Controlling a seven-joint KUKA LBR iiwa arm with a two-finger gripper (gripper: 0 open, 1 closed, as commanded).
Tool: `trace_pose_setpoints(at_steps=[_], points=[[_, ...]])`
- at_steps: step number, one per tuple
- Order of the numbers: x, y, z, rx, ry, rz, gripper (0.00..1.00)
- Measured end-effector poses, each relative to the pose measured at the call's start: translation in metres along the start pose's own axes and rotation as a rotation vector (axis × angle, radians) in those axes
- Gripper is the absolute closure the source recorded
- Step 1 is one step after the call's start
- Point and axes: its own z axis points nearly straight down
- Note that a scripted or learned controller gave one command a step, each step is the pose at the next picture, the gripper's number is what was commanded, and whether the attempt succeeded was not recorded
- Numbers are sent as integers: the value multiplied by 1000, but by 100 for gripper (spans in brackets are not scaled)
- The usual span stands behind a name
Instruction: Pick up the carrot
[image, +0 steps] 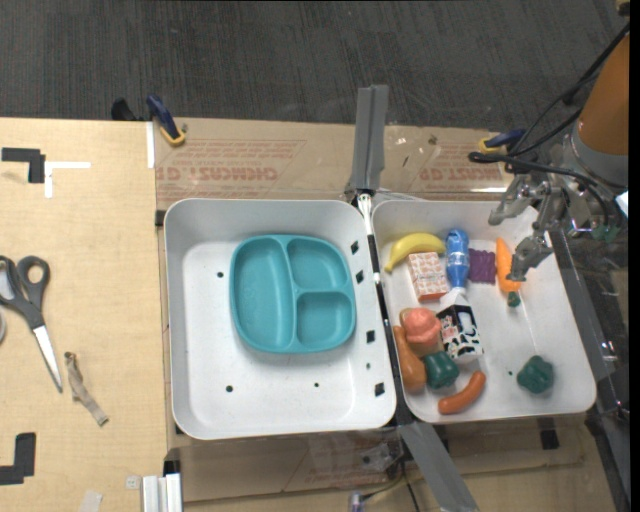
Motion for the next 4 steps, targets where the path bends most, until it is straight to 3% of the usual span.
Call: trace_pose_setpoints(at_steps=[1,2,3,4], points=[[-13,-42,141,1,1,294,0],[-16,-40,130,2,-6,289,100],[-8,26,69,0,-2,294,100],[-10,26,59,1,-5,291,100]])
